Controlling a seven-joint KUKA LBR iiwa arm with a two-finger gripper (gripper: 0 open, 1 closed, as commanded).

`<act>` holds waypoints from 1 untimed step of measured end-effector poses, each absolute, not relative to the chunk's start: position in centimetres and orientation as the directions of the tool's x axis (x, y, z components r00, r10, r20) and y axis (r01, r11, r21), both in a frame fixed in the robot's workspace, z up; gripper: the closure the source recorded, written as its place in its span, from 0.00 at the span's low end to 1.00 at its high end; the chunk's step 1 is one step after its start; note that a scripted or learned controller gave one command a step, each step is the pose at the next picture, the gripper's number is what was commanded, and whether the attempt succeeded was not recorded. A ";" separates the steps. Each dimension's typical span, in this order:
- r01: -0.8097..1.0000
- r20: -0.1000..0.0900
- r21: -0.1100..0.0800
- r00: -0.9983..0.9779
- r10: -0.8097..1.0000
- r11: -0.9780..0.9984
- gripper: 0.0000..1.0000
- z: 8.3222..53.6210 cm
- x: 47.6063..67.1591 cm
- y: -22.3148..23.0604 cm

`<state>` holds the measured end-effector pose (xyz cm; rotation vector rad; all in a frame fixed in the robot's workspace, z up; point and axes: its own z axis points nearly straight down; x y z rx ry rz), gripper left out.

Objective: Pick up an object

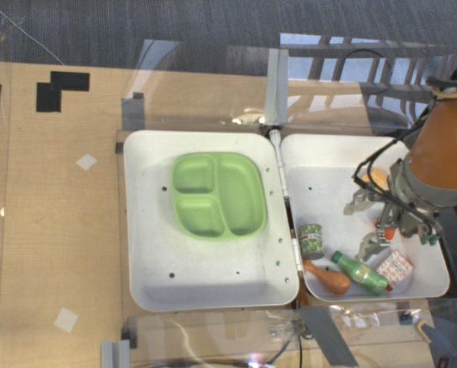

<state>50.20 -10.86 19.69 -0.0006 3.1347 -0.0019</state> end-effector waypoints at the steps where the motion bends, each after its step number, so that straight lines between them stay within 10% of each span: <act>1: 0.114 -0.013 -0.001 -0.993 0.114 0.993 0.00 9.3 50.3 -14.7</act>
